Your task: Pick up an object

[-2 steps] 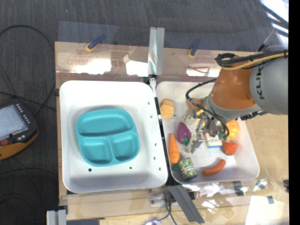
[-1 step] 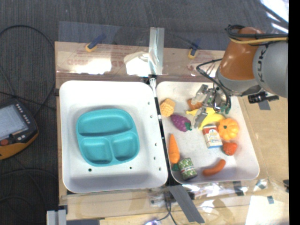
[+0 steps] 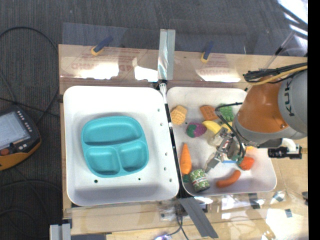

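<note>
While the arm hangs over the right bin, its gripper looks spread with nothing between the fingers. Just below-left lies the can, left the carrot, below-right the sausage. It should centre over 1 before closing.

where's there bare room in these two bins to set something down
Free: the left bin's white floor around the teal tray, and the tray's compartments. In the right bin, a bare patch lies between carrot and gripper. Elsewhere there, toys crowd.
</note>
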You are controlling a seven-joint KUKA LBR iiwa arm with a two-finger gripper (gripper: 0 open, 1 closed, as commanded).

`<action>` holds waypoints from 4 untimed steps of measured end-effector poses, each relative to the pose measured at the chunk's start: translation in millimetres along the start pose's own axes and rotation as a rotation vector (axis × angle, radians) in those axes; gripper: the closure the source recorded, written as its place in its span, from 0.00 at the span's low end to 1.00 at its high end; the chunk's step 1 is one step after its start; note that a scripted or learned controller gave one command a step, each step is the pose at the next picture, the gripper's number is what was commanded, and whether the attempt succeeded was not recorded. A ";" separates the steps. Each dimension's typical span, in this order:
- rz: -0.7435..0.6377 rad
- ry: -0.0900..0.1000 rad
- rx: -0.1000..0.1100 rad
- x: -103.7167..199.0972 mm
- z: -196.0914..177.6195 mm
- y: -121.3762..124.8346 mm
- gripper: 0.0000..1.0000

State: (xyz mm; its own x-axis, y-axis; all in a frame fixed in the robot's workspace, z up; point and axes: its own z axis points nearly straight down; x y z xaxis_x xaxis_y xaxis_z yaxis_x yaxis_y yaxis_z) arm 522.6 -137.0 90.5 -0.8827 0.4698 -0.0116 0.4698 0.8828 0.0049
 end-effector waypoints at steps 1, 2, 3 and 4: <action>0.086 -0.003 0.002 -94.1 1.7 60.2 0.00; 0.108 0.000 0.003 -32.1 0.4 45.0 0.00; 0.292 0.018 0.014 -92.2 2.8 90.8 0.00; 0.260 0.002 0.004 -42.9 0.9 36.1 0.00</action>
State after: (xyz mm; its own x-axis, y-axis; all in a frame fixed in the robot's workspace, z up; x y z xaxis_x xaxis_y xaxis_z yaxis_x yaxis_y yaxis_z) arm 577.4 -125.3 90.3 -0.7322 0.6810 -0.0086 0.6810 0.7323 0.0040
